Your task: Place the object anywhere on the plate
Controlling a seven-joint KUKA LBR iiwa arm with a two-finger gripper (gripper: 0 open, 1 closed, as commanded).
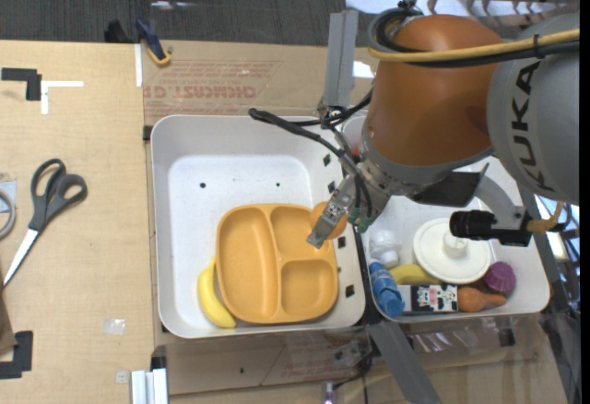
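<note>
Gripper: over right edge of orange divided plate, left bin; closed on small orange object. Banana: left of plate.

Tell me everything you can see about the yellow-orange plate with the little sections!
The plate is a yellow-orange tray that looks like smooth plastic, with rounded corners and raised ridges splitting it into three compartments: one long one on the left and two smaller ones on the right. It lies flat in the left white bin, toward its near right corner. A banana lies against its lower left edge, partly tucked under it. The gripper hangs over its upper right corner.
</note>
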